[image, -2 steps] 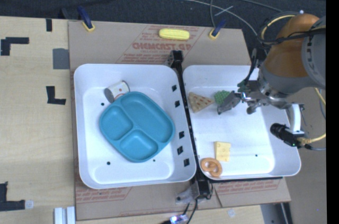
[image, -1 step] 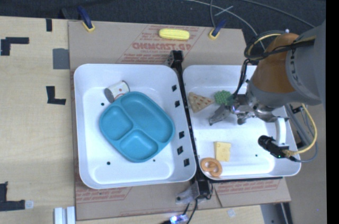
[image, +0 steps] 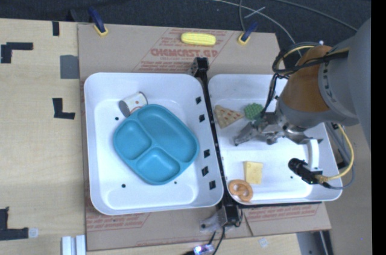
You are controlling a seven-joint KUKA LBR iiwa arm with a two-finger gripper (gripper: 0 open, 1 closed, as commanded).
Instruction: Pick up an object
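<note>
My gripper (image: 245, 134) reaches into the right bin (image: 319, 190) from the right and sits low over its middle. A green leafy piece (image: 253, 110) lies just above it, touching or nearly touching it. A tan triangular slice (image: 225, 116) lies to the gripper's left by the bin's left wall. Nearer the front edge lie a yellow block (image: 254, 172) and a brown pretzel (image: 240, 190). I see nothing held in the gripper.
The left bin (image: 96, 187) holds a blue divided plate (image: 155, 143) and a small white cup (image: 132, 104) on its side. A yellow corn cob (image: 198, 38) lies on the cardboard behind the bins. Black cables cross the dark floor at the back.
</note>
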